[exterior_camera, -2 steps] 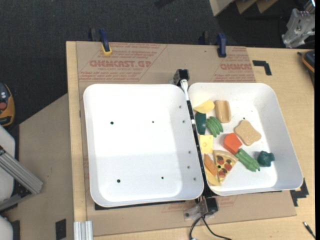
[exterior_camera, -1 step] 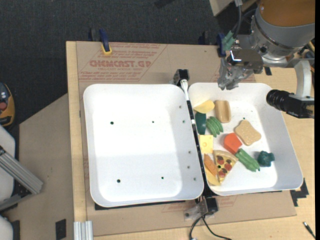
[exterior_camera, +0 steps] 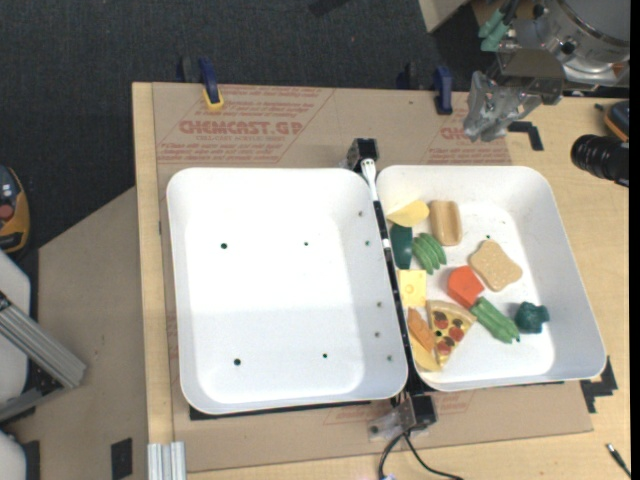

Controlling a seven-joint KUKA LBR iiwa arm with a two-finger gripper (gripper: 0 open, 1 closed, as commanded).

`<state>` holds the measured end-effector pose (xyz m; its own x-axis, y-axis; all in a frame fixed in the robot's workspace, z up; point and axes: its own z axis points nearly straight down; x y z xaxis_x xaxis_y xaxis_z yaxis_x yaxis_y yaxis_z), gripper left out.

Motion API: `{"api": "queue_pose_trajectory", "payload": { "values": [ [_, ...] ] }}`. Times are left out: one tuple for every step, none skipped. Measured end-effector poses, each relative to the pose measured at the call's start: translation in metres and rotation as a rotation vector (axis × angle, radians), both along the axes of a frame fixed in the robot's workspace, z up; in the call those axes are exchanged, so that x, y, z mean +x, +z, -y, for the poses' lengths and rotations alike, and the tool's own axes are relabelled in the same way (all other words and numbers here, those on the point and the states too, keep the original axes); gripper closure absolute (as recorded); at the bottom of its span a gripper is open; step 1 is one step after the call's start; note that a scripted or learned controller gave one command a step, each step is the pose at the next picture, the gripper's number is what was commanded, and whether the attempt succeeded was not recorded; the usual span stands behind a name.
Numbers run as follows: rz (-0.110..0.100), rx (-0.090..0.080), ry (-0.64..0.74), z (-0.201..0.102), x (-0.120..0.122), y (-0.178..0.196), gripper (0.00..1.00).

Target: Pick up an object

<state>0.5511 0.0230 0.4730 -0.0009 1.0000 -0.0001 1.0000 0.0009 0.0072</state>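
Your gripper [exterior_camera: 487, 118] hung above the tabletop [exterior_camera: 300, 128] just past the right bin's [exterior_camera: 570, 298] far rim — I couldn't tell its grip. The toy food lay below it, nearer you — hot dog [exterior_camera: 445, 222], bread slice [exterior_camera: 495, 265], pizza slice [exterior_camera: 450, 325].

A dark grey carpeted floor [exterior_camera: 150, 28] fills the far and left parts of the scene. On it stands a light wooden bench [exterior_camera: 100, 298], its top covered by a brown cardboard sheet [exterior_camera: 260, 123] printed with red lettering. Blue clamps [exterior_camera: 209, 80] pin the sheet's far edge, one to the left and one further right. At the near left, a silver aluminium rail [exterior_camera: 40, 343] runs at a slant. The lighting is even and soft, without harsh shadows.
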Motion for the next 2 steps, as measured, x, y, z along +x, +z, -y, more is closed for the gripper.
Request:
{"api": "queue_pose_trajectory", "payload": {
  "values": [
    [-0.019, 0.000, 0.003, -0.042, -0.003, -0.113, 1.00],
    [0.012, 0.004, 0.003, -0.076, 0.013, 0.037, 1.00]
  ]
}}
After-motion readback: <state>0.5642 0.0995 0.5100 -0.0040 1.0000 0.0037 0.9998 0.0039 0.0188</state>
